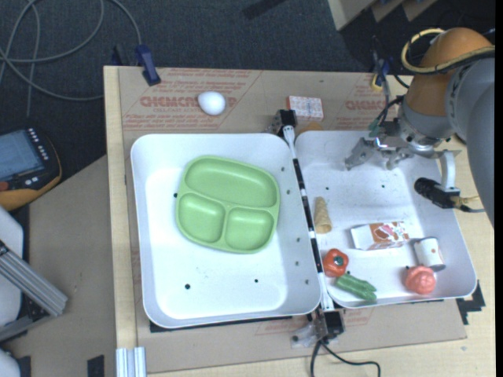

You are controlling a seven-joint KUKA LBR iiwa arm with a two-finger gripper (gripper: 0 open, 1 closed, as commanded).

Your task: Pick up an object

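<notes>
You cannot see the whole arm [464, 77]: the frame's right edge cuts it off, and its wrist covers the 1 o'clock corner of the right bin [357, 191]. The wrist also hides the gripper's upper body. The print on the white packet [381, 234] is too small to read, and you cannot tell what the small patterned box [305, 107] on the bench holds.

The gripper [371, 162] hangs over the 12 o'clock part of the right bin. Its two grey fingers look spread wide, with nothing between them.

Everything loose in that bin lies apart from the gripper:
- The white packet is at its 6 o'clock, near the bin's middle.
- A tan roll [321, 214] lies between its 7 and 8 o'clock, against the bin's 9 o'clock wall.
- An orange-red pepper [335, 262] sits at its 7 o'clock.
- A green pod [356, 287] lies just beside the pepper at the 6 o'clock rim; whether they touch is hard to make out.
- A short white cylinder [428, 251] and a red ball [420, 279] lie close together at its 5 o'clock, well apart from the fingers.

The left bin [157, 234] holds a green divided plate [228, 203] in its upper middle. A white egg [211, 101] rests on the bench at that bin's 12 o'clock, outside the rim
</notes>
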